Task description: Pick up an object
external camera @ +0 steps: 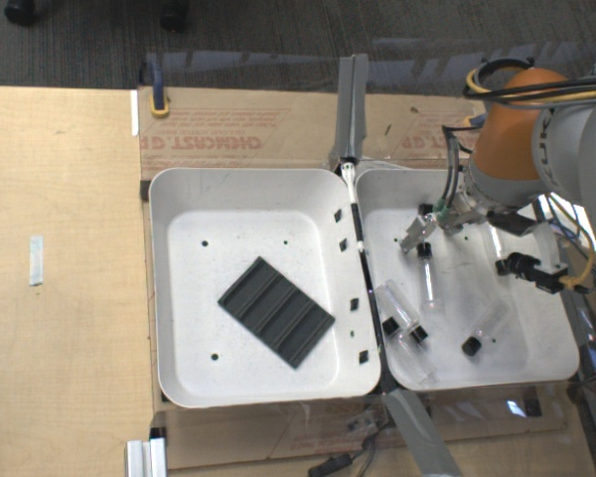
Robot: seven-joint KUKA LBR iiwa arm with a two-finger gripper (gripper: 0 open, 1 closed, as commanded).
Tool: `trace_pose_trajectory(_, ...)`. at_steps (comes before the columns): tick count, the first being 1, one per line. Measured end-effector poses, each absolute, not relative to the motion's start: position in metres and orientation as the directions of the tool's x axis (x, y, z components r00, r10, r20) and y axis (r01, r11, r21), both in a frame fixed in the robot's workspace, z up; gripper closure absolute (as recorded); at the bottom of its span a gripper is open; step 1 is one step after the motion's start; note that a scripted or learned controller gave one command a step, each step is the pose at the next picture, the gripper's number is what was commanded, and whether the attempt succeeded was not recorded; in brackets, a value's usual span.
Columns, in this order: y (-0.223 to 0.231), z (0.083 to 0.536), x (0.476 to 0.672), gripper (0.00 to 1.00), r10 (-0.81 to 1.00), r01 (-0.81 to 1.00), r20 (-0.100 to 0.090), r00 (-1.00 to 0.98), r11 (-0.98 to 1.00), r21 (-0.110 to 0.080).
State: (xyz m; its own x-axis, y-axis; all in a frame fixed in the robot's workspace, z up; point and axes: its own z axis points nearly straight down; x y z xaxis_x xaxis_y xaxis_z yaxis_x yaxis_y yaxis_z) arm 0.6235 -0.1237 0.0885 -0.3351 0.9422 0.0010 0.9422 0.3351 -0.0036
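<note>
Two shallow white bins sit side by side on a sheet of cardboard (219, 132) carrying mirrored red print.

Left bin (169, 266): one dark grey ribbed panel (276, 311) lies flat, turned at a diagonal. It is near the centre of the floor and apart from all four walls.

Right bin (536, 366): several small items, all well apart from the panel.
- A clear tube (430, 284) lies in the middle of the floor, running front to back, with its dark end toward the rear.
- A second clear tube (401, 316) lies diagonally near the left wall, with black fittings at its lower end.
- A small black piece (470, 346) rests alone toward the front of the bin, apart from both tubes.

Arm (566, 157) — grey, with an orange band (512, 142) — enters from the right and reaches over the rear half of the right bin. The gripper (420, 235) stands over the rear left part of that bin, just beside the dark end of the first clear tube; contact cannot be confirmed. Whether the gripper is open or closed cannot be told from this angle, nor what, if anything, it has hold of.

Surroundings:
- A pale wooden bench top (60, 346) lies to the left, bearing a small white strip (36, 261).
- A blue clamp (157, 87) sits at the cardboard's rear left corner.
- A grey metal bar (353, 107) runs back from the junction between the bins.
</note>
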Motion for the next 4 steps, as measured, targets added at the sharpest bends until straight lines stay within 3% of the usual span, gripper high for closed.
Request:
trace_pose_trajectory(1, -0.1239, 0.0950, 0.6237, 1.00, 0.942, 0.942, 0.001, -0.337, 0.337, -0.006)
trace_pose_trajectory(2, -0.1239, 0.0950, 0.6237, 0.00, 0.942, 0.942, 0.001, -0.337, 0.337, -0.006)
trace_pose_trajectory(3, -0.1244, 0.1013, 0.6238, 1.00, 0.941, 0.941, 0.002, -0.338, 0.338, -0.008)
trace_pose_trajectory(4, -0.1244, 0.1013, 0.6238, 0.00, 0.941, 0.941, 0.002, -0.338, 0.338, -0.009)
